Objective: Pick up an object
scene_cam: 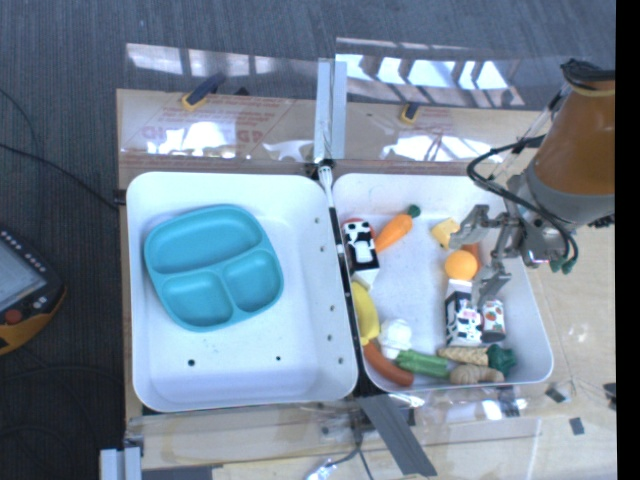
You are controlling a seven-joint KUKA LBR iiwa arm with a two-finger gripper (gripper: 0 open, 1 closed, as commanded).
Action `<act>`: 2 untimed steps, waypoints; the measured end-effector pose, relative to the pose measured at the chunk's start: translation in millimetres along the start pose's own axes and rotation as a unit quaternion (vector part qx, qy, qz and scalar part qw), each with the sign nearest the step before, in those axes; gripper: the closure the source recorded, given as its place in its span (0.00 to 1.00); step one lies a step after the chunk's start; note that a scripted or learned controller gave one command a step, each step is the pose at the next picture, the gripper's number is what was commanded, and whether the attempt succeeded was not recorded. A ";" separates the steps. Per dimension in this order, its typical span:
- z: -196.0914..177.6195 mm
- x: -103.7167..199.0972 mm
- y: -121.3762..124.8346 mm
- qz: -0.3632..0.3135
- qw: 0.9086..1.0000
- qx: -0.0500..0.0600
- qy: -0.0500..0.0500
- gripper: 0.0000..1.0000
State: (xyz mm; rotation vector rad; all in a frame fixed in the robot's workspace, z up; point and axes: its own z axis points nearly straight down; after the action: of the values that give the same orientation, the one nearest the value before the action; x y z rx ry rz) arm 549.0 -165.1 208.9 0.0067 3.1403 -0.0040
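Note:
My gripper (481, 255) hangs over the right part of the right bin (535, 313), its fingers spread open. An orange ball (461, 265) lies on the bin floor just left of the gap between the fingers, not clamped. A yellow wedge (444, 232) sits by the upper fingertip. A cow-patterned carton (462, 318) and a small red box (493, 319) lie below the lower fingertip. Further left are a carrot (394, 230), a black-and-white carton (359, 244) and a banana (366, 313).
The left bin (180, 368) holds a blue divided tray (212, 264). Along the right bin's front wall lie a red sausage (385, 366), a green pod (428, 364), a breadstick (468, 355) and a broccoli piece (500, 359). A white lump (397, 334) sits by the banana.

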 end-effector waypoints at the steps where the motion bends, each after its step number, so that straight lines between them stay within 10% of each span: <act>1: 118.5 -29.5 -3.2 0.068 0.998 0.001 -0.007 0.00; 2: 118.0 14.6 -4.0 0.104 0.995 0.001 -0.007 0.00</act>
State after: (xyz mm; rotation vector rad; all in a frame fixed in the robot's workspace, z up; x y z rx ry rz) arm 534.6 -169.4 90.9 0.3307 3.1084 -0.0056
